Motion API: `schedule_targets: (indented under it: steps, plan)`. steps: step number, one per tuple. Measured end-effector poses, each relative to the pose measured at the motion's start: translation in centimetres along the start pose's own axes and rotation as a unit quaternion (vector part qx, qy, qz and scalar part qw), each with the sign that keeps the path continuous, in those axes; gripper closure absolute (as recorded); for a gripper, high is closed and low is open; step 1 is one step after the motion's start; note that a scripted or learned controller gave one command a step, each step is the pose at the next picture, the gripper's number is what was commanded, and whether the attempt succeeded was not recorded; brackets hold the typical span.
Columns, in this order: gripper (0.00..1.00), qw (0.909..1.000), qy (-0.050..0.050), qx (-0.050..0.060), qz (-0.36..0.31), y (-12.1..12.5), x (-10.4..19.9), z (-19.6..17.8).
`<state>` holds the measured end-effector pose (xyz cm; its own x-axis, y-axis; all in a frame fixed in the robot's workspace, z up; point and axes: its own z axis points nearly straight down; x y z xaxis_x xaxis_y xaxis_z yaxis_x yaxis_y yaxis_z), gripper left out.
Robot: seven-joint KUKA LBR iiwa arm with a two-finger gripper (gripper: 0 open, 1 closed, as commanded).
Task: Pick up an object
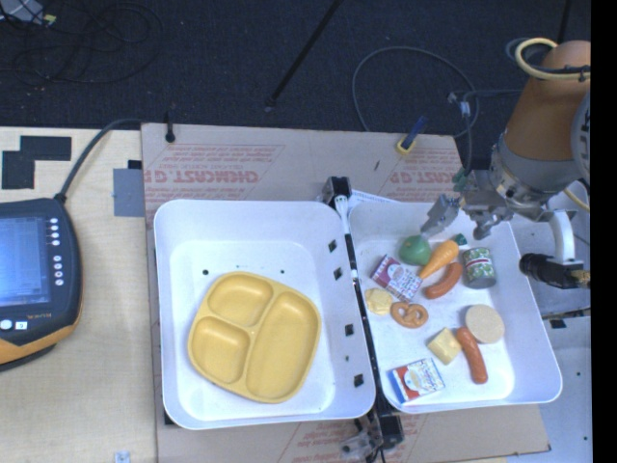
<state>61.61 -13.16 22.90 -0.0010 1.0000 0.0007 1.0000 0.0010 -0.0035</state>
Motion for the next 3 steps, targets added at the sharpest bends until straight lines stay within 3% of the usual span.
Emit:
schedule_targets:
  steps: [1,2,3]
  plan:
    - [0.00,1.0000,-0.001,-0.005,0.001,0.1,-2.6,11.7]
    - [0.00,1.0000,-0.002,-0.002,0.000,3.1,1.0,13.6]
    - [0.00,0.9999,-0.001,-0.011,0.003,-5.0,-2.0,13.4]
